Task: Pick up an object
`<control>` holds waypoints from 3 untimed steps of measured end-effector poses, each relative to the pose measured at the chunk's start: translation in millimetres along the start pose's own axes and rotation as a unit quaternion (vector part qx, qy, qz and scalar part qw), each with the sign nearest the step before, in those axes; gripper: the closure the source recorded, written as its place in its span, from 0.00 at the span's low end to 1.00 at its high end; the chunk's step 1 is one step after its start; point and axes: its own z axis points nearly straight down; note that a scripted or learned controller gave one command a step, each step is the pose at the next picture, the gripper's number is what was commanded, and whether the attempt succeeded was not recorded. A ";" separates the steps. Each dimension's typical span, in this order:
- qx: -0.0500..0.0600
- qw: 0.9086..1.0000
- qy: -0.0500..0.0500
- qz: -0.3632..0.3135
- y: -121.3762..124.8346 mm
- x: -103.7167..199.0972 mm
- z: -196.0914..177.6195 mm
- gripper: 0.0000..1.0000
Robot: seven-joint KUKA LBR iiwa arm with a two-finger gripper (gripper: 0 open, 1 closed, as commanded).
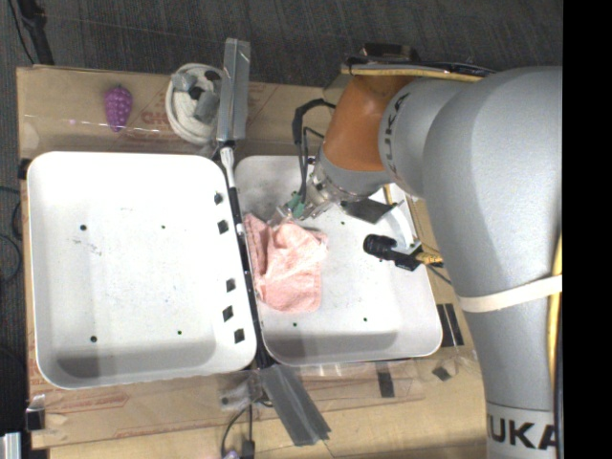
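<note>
Gripper [298, 206] low in right white bin [402, 323], at top edge of crumpled pink cloth [287, 266]; jaw state unreadable.

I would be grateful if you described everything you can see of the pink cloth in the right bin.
The pink cloth looks like soft fabric, pale pink with a deeper pink edge along its left side. It lies crumpled and folded on the floor of the right bin, against the bin's left wall beside the divider between the two bins. The end effector sits just above its upper edge; whether they touch cannot be told. Nothing else rests on it.
</note>
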 end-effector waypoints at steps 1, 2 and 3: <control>-0.001 0.999 -0.001 -0.048 43.5 15.4 -175.2 1.00; 0.000 0.999 0.000 -0.048 43.4 15.6 -174.8 0.00; 0.000 0.997 0.000 -0.083 -33.6 -9.1 -26.3 0.00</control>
